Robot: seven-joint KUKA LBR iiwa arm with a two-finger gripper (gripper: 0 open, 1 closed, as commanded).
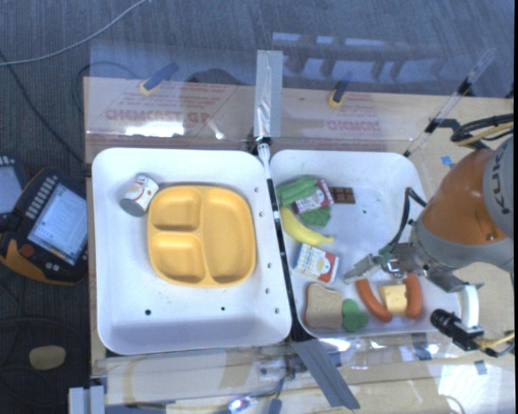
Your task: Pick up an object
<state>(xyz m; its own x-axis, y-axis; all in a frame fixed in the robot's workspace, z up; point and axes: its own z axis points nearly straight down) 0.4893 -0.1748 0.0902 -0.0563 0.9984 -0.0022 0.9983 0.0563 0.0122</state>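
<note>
My gripper [385, 266] hangs low over the front right part of the right bin [375, 166], under the arm's orange band [466, 201]. Just below it lie an orange sausage [373, 300], a yellow cheese cube [394, 298] and a second orange sausage [413, 295]. To its left are a small red-and-white carton [316, 262], a banana [302, 229] and a bread slice [324, 305] with a green piece [355, 316] beside it. Nothing shows as lifted off the bin floor.
Further back in the right bin are green vegetables [295, 188], a red-and-green packet [312, 201] and a brown chocolate piece [344, 196]. The left bin [112, 257] holds a yellow divided plate [200, 234] and a small tipped can [138, 194]. A pendant [47, 222] lies off the bench at left.
</note>
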